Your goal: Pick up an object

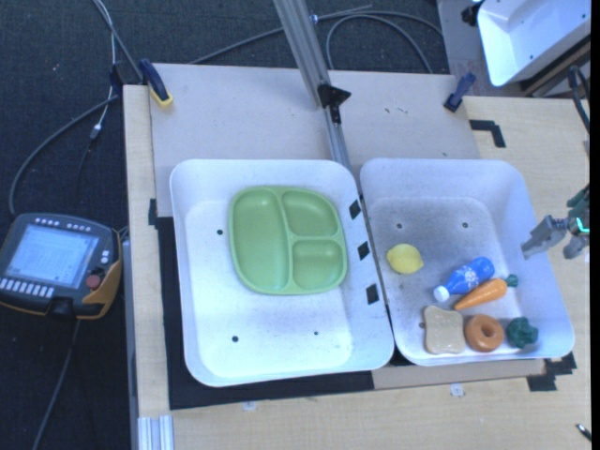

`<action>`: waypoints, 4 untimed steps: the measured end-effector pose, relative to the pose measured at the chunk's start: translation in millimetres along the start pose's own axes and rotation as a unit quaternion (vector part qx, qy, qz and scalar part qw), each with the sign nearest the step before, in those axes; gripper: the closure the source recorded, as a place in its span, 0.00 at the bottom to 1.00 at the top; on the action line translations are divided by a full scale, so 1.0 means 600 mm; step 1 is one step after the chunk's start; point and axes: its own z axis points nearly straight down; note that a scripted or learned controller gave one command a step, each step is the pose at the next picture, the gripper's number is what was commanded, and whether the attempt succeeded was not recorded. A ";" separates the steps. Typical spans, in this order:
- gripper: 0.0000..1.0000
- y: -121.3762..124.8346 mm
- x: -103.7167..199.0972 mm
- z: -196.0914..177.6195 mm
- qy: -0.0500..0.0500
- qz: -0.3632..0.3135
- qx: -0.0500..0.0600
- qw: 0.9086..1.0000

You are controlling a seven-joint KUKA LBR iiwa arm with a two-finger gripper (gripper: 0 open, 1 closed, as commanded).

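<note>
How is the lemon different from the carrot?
The lemon is yellow and roundish; the carrot is orange, long and pointed. The lemon lies alone on bare bin floor, while the carrot lies right beside a blue bottle, close to other toys. Both lie in the right bin.

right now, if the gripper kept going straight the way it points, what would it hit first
The gripper sits at the right bin's right rim and seems to point left across it. The blue bottle or carrot looks likeliest first, but its height is unclear.
</note>
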 end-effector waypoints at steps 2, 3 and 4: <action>0.00 -0.002 0.005 0.105 0.002 0.000 0.003 1.000; 0.00 -0.002 0.003 0.175 0.001 0.000 0.002 1.000; 0.00 0.009 0.005 0.251 0.001 0.000 0.002 1.000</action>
